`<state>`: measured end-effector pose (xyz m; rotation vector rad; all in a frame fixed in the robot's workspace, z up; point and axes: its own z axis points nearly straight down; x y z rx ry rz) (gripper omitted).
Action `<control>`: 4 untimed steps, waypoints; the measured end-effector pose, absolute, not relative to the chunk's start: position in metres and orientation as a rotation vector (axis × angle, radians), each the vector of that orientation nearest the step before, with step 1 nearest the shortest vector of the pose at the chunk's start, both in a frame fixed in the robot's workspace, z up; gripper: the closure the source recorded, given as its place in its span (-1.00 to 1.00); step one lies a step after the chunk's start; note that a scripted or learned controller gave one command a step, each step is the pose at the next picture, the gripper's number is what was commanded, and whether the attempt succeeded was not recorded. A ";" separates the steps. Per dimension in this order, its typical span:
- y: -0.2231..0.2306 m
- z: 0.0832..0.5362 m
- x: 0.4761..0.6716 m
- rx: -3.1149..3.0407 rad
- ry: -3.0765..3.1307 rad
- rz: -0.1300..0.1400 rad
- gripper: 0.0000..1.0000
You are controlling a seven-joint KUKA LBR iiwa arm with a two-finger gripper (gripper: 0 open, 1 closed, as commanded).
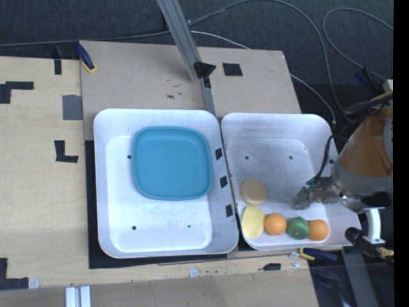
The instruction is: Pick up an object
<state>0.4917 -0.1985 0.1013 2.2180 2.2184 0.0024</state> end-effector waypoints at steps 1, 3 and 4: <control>-0.199 0.153 0.503 2.218 2.220 0.003 1.00; -0.199 0.258 0.510 2.217 2.220 0.004 1.00; -0.152 0.262 0.538 2.216 2.227 0.001 1.00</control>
